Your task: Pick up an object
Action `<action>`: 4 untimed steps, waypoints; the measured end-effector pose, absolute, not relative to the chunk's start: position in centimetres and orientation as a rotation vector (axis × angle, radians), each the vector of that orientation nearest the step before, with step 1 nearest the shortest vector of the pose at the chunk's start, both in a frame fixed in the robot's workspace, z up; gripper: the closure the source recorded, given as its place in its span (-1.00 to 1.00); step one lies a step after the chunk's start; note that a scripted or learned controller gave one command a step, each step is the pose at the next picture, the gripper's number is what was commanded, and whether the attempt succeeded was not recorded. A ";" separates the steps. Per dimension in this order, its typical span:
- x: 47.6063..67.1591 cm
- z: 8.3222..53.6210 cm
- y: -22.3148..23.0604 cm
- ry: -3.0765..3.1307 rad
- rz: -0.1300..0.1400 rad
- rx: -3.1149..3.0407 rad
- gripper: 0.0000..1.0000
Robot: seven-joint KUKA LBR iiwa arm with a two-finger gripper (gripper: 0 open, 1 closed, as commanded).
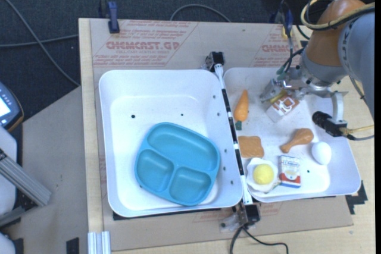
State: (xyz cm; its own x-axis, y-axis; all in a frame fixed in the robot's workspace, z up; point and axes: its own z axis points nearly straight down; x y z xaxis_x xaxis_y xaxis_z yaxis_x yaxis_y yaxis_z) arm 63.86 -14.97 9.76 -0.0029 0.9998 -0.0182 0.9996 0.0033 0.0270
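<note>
White right bin (339, 181) is occupied by the end effector (278, 91), lowered onto a small orange-and-white carton (284, 105) at the bin's back; finger state cannot be told. Carrot (241, 105), toast (250, 146), drumstick (297, 139), egg (321, 153) are noted nearby.

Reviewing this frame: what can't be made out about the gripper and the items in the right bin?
- Gripper: the wrist covers its fingers from above, so their state is unclear.
- Small carton under it: too small and blurred to tell contact or grasp.
- Small box: print too small to read.
</note>
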 end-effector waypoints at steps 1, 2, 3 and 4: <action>61.8 9.9 -15.6 2.204 0.017 2.200 -1.00; 55.7 8.6 -18.1 2.218 -0.003 2.226 -1.00; 61.6 8.3 -12.8 2.232 -0.051 2.246 -1.00; 66.4 8.2 -13.4 2.220 -0.019 2.235 -1.00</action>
